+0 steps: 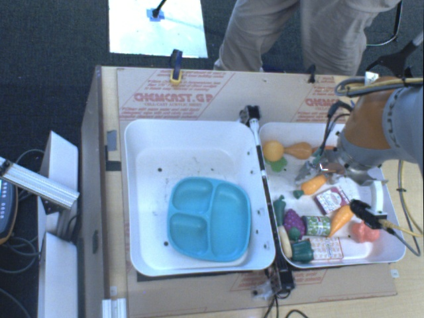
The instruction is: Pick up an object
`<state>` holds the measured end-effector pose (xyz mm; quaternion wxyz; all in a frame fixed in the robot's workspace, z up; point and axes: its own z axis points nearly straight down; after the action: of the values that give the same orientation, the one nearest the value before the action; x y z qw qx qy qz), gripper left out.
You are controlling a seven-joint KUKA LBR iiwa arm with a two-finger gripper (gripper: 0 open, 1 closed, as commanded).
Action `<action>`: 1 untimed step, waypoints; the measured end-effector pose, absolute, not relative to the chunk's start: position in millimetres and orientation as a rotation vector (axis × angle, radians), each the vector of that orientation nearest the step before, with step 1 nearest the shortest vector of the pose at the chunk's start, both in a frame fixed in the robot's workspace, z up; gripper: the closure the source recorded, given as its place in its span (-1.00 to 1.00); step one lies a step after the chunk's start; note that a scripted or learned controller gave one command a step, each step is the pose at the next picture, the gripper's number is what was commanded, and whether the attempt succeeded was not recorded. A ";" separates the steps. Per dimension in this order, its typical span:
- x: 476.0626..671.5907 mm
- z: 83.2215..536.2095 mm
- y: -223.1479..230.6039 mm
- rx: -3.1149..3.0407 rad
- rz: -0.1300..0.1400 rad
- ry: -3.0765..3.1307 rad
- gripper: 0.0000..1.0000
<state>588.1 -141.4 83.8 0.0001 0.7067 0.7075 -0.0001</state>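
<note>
With jaw state I cannot tell, the tool (311, 172) is hovering over an orange toy (313, 185) in the crowded right bin (397, 247), risking a slipping, glancing grasp among neighbours.

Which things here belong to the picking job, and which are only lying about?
Belonging to the job:
- hand, low in the right bin
- toy carrot just beside the hand
- yellow fruit, purple grapes, orange carrot, small can, all loose in that bin

Just lying about:
- blue divided plate in the left bin
- clamp on the board's far edge
</note>
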 end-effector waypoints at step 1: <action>589.5 95.0 -141.3 2.217 0.004 2.222 1.00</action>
<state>589.5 -141.3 95.0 0.0016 0.7063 0.7079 0.0011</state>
